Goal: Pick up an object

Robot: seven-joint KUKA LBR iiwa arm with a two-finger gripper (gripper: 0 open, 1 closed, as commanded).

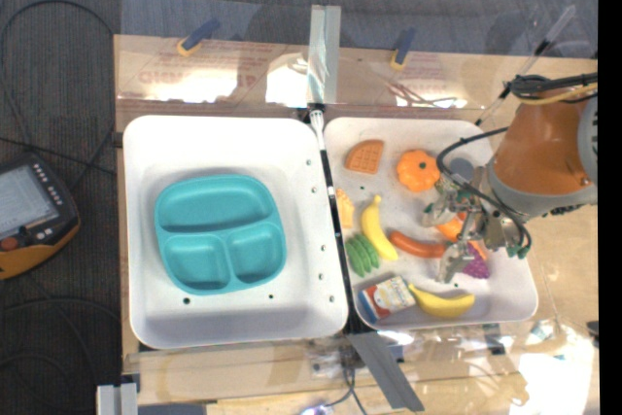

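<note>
In the right bin (505, 306), my gripper (460, 233) hangs low over the right side, above a small orange piece (448, 227) and right next to purple grapes (475, 264). A red sausage (416, 245) lies just to its left, its right end under the gripper. Also in this bin are an orange pumpkin (419, 170), a waffle (365, 156), a yellow banana (377, 226), a second banana (442, 301), a green vegetable (362, 254) and a red and white packet (387, 296). The gripper body partly hides the orange piece.
The left bin (146, 306) holds a teal divided tray (222, 230). The grey arm with its orange band (542, 151) reaches in from the right over the bin's rim. A small yellow item (343, 207) lies by the wall between the bins.
</note>
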